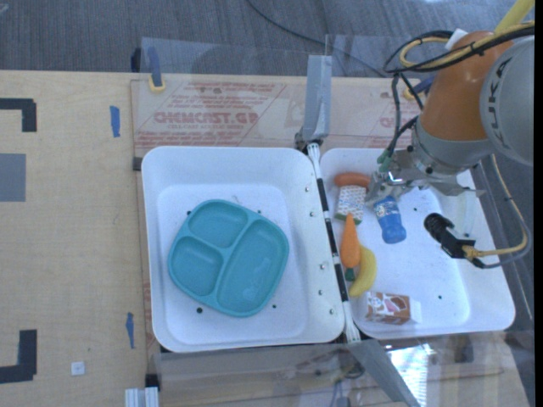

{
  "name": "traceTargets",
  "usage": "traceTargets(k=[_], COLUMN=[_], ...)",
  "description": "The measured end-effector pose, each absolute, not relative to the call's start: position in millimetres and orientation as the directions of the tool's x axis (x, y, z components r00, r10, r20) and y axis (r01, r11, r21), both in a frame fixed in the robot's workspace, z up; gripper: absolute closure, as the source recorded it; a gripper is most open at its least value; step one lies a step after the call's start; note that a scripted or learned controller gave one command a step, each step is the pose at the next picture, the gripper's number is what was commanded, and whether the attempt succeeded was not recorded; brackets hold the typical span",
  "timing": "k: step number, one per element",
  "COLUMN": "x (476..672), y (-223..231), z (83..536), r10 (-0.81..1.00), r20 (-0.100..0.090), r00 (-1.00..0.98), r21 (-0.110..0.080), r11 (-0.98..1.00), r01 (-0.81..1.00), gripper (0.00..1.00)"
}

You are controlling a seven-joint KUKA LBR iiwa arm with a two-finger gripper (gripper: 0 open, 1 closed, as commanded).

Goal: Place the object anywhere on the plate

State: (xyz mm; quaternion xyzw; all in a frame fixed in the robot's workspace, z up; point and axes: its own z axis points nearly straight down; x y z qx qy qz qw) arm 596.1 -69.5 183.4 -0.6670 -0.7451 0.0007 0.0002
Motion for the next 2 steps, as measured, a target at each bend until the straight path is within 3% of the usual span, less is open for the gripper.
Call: traceTargets(k=[1,2], x=[597.2,547.0], y=[-2.5,84.4], z=[197.7,182.7], r10=[0.981,0.912], r20=[0.0,0.002], r00=[-0.194,-0.411], r21=[0.0,-0.004], r11=[0.194,0.411], r01=[0.981,0.912], gripper=[1.0,1.0])
